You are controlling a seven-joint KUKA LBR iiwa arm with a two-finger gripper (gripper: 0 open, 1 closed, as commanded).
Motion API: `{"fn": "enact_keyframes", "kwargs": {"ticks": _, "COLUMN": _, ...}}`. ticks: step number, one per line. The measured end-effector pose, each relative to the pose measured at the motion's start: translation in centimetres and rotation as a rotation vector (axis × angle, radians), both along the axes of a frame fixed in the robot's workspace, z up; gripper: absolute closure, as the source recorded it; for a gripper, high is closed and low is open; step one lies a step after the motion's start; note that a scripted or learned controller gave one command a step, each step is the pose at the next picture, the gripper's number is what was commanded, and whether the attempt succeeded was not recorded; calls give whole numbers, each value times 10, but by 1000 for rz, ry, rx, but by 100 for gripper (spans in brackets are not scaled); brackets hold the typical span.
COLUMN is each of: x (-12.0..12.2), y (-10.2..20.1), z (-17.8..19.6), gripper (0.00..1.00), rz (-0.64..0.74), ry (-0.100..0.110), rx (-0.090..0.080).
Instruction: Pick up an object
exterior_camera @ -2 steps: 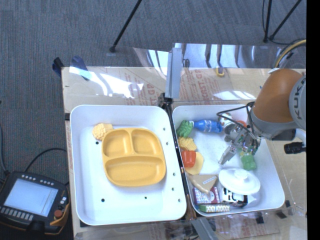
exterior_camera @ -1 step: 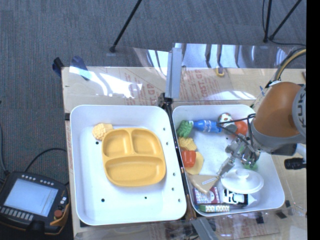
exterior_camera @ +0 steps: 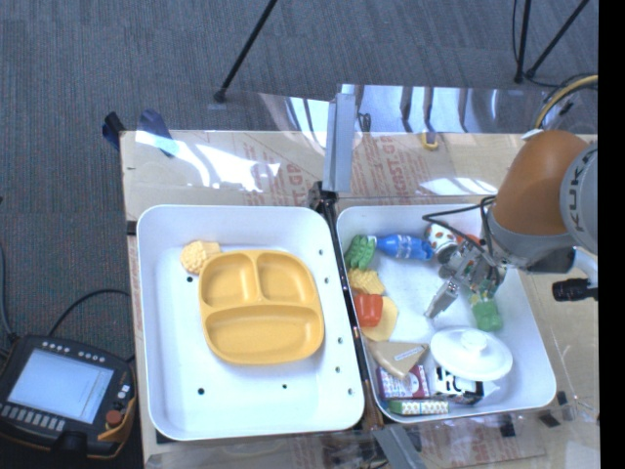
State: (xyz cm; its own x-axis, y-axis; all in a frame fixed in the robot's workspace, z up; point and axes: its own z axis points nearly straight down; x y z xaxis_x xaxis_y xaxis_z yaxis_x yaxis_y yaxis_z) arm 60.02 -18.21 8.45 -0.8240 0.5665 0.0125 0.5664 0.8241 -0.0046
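My gripper [exterior_camera: 457, 296] hangs over the right bin [exterior_camera: 540, 360], above a bare white patch in its middle. Nothing shows held in it. A small green object [exterior_camera: 486, 315] lies just right of the gripper's tip. A blue bottle [exterior_camera: 403, 247] and a red-and-white item [exterior_camera: 441, 237] lie up and left of it. A white round lid with a knob [exterior_camera: 472, 353] sits below it. Along the bin's left wall lie a green toy [exterior_camera: 360, 252], a yellow piece [exterior_camera: 367, 281] and a red piece [exterior_camera: 369, 309].
The left bin [exterior_camera: 166, 360] holds a yellow divided plate [exterior_camera: 261, 305] and a small yellow toy [exterior_camera: 197, 255]. Packets and a tan wedge [exterior_camera: 400, 358] crowd the right bin's front edge. A teach pendant [exterior_camera: 63, 391] lies on the floor at left.
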Motion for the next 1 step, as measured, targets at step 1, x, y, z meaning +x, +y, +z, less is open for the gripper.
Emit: {"fn": "enact_keyframes", "kwargs": {"ticks": 1, "x": 14, "y": 48, "z": 3, "gripper": 0, "rz": -78, "ry": -11, "rx": -2}}
